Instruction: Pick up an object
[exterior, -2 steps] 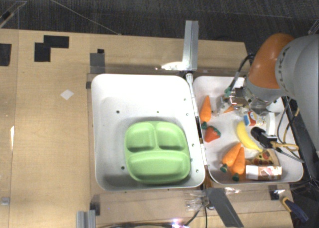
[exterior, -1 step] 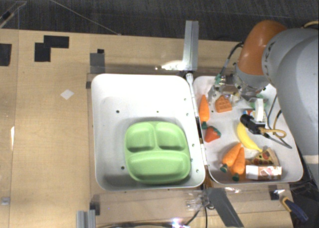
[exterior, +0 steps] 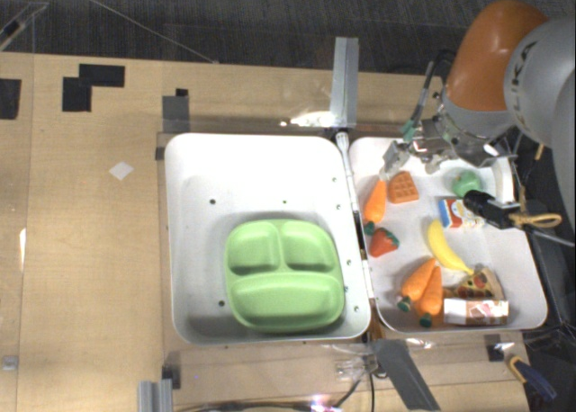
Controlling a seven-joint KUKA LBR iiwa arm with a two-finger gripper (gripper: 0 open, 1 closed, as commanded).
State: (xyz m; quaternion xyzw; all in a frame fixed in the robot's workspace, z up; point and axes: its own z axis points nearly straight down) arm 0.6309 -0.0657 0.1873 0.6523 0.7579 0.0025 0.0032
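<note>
Scene: a grey arm with an orange band [exterior: 490, 46] reaches in from the right over the far end of the right bin [exterior: 536, 286], which is crowded with toy food; the left bin [exterior: 193, 163] holds a green divided plate [exterior: 283, 273].
Tool: the gripper [exterior: 416, 151] hangs above the bin's far left corner; its fingertips are lost in metal clutter, so how far it is open cannot be told, and nothing is seen between them.
Nearest target: a small orange waffle-like piece [exterior: 403, 187] lies just beside and toward the camera from the gripper, closer than anything else in the bin.
Key relation: the piece sits slightly nearer the viewer than the tool, so the coming move looks like a short drop and a small shift toward the camera, not a sideways reach.
Neighbour: a carrot [exterior: 375, 202] lies just left of the piece, its long axis running roughly along the bin's dividing wall, its green end toward the camera beside a strawberry [exterior: 383, 241].
Others: a banana [exterior: 445, 246], two more carrots [exterior: 423, 286] and a small carton [exterior: 475, 311] lie well apart, at the near end.
Risk: crowding by the carrot could foul a finger, in this judgement.
</note>
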